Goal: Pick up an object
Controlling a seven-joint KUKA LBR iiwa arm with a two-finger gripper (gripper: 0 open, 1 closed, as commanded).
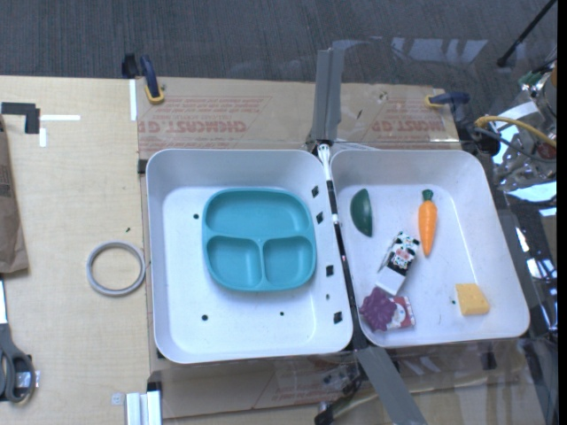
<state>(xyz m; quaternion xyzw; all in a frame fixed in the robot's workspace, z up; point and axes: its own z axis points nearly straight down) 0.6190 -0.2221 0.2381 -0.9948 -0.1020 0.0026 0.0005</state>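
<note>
The right bin (469, 228) holds several small items. A dark green oval piece (361, 211) lies near its left wall. An orange toy carrot (428, 222) lies upright in the image to the right of it. A black-and-white cow-patterned carton (400, 258) rests in the middle. A purple grape bunch (379, 308) lies on a small red-edged card at the front left. A yellow block (472, 299) sits at the front right. In the left bin (182, 312) a teal divided plate (260, 239) lies flat.
On the bench left of the bins lie a grey tape ring (116, 267), scissors (16, 374) and a brown bag (11, 202). Clamps (152, 85) hold cardboard behind the bins. Cables and hardware (523, 140) crowd the upper right.
</note>
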